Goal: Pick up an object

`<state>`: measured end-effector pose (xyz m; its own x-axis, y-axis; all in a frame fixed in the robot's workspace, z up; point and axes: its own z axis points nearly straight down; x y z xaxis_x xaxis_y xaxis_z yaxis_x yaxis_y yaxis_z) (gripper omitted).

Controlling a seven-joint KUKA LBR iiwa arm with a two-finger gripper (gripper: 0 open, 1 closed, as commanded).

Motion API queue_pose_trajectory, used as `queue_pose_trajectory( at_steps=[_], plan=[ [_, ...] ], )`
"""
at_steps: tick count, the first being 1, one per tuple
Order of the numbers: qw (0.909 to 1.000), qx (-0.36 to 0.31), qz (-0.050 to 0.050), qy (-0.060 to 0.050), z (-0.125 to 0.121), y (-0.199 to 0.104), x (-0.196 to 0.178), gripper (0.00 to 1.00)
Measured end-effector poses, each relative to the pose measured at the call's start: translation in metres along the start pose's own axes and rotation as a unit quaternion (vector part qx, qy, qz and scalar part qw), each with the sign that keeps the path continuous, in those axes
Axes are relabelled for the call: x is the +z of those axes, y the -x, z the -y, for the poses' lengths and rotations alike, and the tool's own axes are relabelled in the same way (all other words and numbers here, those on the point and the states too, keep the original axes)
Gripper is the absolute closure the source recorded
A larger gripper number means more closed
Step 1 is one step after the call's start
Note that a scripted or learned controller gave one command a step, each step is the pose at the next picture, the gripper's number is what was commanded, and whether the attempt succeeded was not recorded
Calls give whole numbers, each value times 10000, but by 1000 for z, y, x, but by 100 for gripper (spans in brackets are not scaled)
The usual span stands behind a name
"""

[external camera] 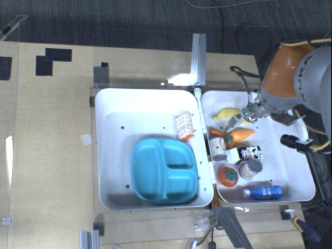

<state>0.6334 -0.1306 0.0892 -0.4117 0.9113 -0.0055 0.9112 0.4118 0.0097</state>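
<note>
The right bin (pixel 295 162) holds several small objects. A yellow banana-like piece (pixel 226 113) lies at its back left, with an orange carrot (pixel 239 135) just in front of it. My gripper (pixel 239 119) hangs low over the gap between the yellow piece and the carrot, reaching in from the right. In front of the carrot stand a small can (pixel 218 149), a black-and-white toy (pixel 251 152) and a grey cup (pixel 249 168). A red tomato (pixel 227 176) and a blue bottle (pixel 265 192) lie near the front wall.
The left bin (pixel 111 139) bears a blue divided plate (pixel 165 171) and a red-and-white snack packet (pixel 183 126) against its right wall. A metal post (pixel 198 58) rises behind the divider. Cables trail across the floor at the back.
</note>
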Motion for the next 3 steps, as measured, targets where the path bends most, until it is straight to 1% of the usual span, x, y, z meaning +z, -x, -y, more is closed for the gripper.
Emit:
queue_pose_trajectory(
  at_steps=[1,2,3],
  plan=[
    [9988,-494,17,21,43,-44,-3,0],
    [9987,-498,19,55,40,-45,-15,100],
    [9971,761,-15,-18,-13,-111,-98,100]
  ],
)
